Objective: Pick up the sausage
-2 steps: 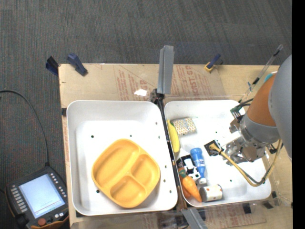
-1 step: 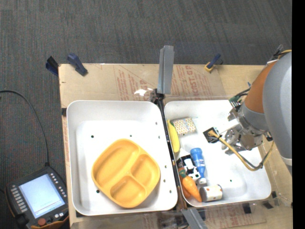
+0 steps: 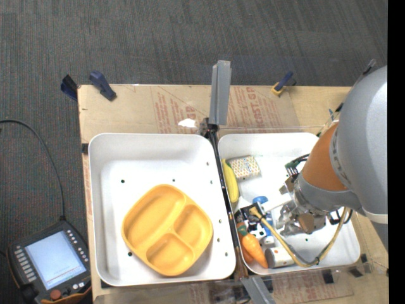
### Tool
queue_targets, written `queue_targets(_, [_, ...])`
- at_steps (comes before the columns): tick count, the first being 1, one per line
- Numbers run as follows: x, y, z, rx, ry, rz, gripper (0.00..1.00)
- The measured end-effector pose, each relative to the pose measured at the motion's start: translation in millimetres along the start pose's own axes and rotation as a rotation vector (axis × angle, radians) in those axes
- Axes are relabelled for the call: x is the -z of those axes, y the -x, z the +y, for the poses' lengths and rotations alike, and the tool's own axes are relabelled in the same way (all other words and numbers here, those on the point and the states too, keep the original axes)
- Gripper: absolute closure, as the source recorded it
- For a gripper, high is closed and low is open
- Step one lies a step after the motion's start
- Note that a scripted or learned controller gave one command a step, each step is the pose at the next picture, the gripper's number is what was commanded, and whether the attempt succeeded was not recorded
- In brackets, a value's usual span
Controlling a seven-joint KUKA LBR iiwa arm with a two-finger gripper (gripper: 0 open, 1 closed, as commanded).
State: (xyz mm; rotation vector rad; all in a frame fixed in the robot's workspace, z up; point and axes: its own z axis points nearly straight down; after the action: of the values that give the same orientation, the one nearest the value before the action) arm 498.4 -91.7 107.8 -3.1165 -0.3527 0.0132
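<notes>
The gripper (image 3: 294, 221) is hanging low over the middle of the right bin (image 3: 329, 258), beside a clutter of small things along the bin's left wall, and whether it is open or closed on anything cannot be told. In that clutter an orange carrot (image 3: 254, 249) is lying at a slant by the near left corner and a yellow piece (image 3: 231, 180) is lying along the wall. Which piece is the sausage is not clear, so its long axis and heading are staying uncertain.
</notes>
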Motion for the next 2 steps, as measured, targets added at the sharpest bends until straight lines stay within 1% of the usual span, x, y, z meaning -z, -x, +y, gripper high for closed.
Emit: queue_targets(2, [15.5, 1.8, 0.0, -0.001, -0.008, -0.009, 1.0])
